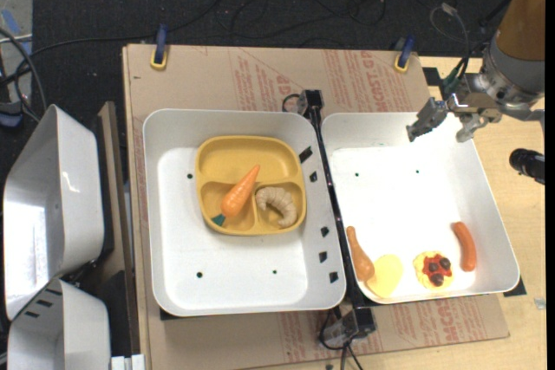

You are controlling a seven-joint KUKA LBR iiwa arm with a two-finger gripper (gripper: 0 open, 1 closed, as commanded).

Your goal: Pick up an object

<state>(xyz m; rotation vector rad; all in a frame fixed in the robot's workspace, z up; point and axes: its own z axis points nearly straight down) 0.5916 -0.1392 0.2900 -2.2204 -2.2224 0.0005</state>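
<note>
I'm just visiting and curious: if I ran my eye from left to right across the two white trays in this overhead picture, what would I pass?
Carrot → shrimp, both on the yellow divided plate in the left bin → orange drumstick-like piece → pale yellow disc → little pizza → sausage → the gripper, open above the right bin's far corner.
</note>
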